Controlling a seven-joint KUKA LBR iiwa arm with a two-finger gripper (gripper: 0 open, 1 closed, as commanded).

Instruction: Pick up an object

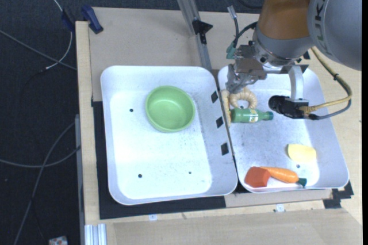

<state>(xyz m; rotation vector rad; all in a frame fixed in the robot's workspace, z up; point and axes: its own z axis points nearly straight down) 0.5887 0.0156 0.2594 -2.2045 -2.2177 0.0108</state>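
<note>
My gripper [237, 88] hangs over the back left corner of the right bin [328, 140], directly above a tan ring-shaped object [244, 100]. Just in front of the ring lies a green bottle [250, 116] on its side. A pale yellow piece [301, 153] rests near the bin's right side. An orange carrot [282, 174] lies along the front edge, next to a red block [257, 177]. The left bin [161, 175] holds a green bowl [169, 108].
A slanted metal pole [184, 2] rises behind the bins. Black clips [218, 122] sit along the divide between the bins. A black camera unit [287, 106] hangs off the wrist over the right bin. The wooden bench [144, 37] surrounds the bins.
</note>
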